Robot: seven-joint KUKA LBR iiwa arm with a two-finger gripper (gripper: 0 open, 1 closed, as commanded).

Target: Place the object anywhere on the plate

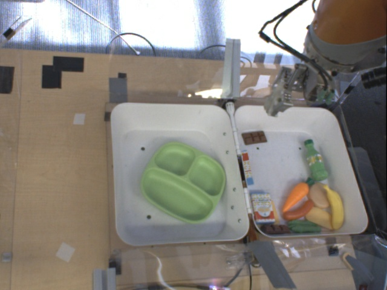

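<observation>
A light green plate (183,182) with three compartments lies in the left bin (130,132), with nothing on it. The right bin (284,156) holds toy foods: a brown chocolate bar (254,138), a green bottle (315,160), a carrot (295,196), a banana (335,205), and a small juice carton (262,206). My gripper (283,100) hangs above the far edge of the right bin, well away from the plate and high over the objects. Nothing shows in it.
A thin red, white and blue box (245,168) lies against the divider (233,144) between the bins. A green pod (305,226) and a dark bar (275,228) sit at the right bin's near edge. Black cables (284,17) loop above the wrist.
</observation>
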